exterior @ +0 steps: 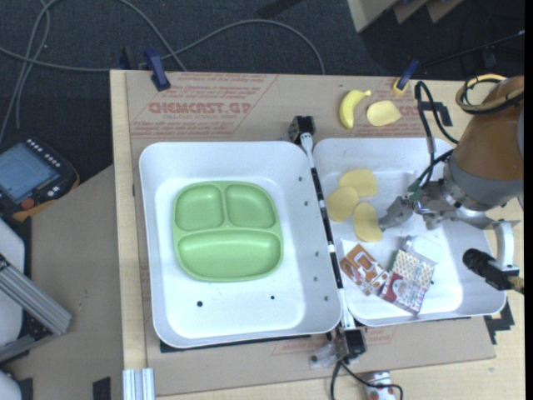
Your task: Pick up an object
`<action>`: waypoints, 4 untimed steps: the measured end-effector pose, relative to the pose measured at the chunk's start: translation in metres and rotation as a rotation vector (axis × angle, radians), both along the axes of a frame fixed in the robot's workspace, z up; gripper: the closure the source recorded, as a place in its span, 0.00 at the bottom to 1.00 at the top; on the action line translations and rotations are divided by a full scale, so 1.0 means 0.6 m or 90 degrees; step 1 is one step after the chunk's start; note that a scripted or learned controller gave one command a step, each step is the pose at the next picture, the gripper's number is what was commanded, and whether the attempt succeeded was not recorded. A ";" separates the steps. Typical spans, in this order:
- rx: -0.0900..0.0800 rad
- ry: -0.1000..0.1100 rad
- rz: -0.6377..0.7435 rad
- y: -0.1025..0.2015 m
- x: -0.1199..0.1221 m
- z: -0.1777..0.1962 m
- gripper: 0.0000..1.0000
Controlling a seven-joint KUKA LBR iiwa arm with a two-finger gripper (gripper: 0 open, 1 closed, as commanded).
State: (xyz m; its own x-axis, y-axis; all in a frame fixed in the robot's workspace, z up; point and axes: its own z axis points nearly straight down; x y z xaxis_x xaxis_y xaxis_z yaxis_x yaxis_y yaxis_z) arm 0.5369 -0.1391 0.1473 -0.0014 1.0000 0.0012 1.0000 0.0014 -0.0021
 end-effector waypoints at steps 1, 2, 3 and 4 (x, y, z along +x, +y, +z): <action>-0.001 -0.002 -0.001 0.042 -0.032 -0.077 0.00; -0.001 -0.002 0.000 0.064 0.027 -0.105 0.00; -0.002 -0.003 0.000 0.063 0.027 -0.088 1.00; -0.001 -0.003 -0.001 0.063 0.027 -0.088 0.00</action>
